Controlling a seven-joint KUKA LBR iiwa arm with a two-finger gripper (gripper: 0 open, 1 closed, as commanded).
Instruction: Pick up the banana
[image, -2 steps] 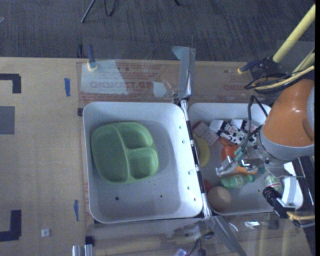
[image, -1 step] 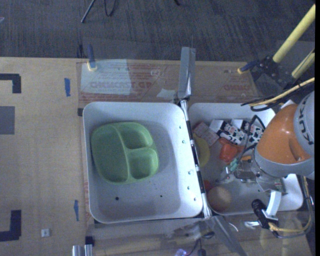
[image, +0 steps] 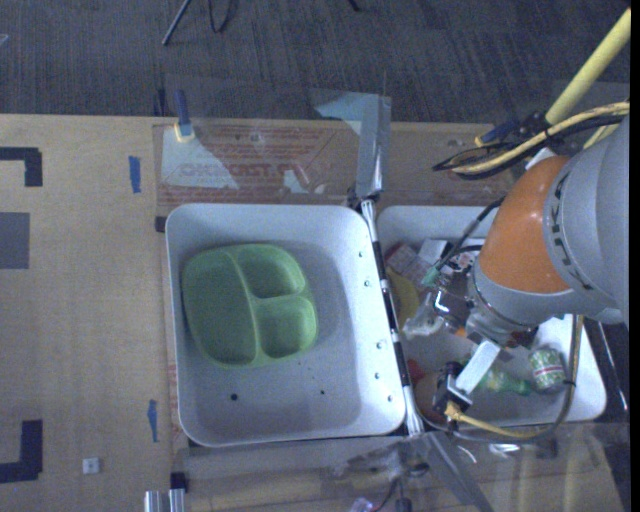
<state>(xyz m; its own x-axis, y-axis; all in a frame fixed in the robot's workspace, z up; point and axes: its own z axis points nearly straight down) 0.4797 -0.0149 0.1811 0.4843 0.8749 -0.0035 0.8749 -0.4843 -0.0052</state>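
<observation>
A yellow strip that looks like the banana (image: 406, 296) lies along the left wall of the right bin (image: 592, 398), partly covered by other items. My gripper (image: 441, 306) hangs low inside that bin, just right of the banana, under the orange-banded wrist (image: 525, 240). The wrist and gripper body hide what lies beneath them, and I see nothing clearly held.
The left bin (image: 200, 400) holds a green divided plate (image: 250, 303). In the right bin there are a reddish packet (image: 404, 261), a green and white can (image: 546, 368) and a red item (image: 440, 386). A metal divider (image: 385, 300) separates the bins. Yellow cables (image: 590, 60) trail at upper right.
</observation>
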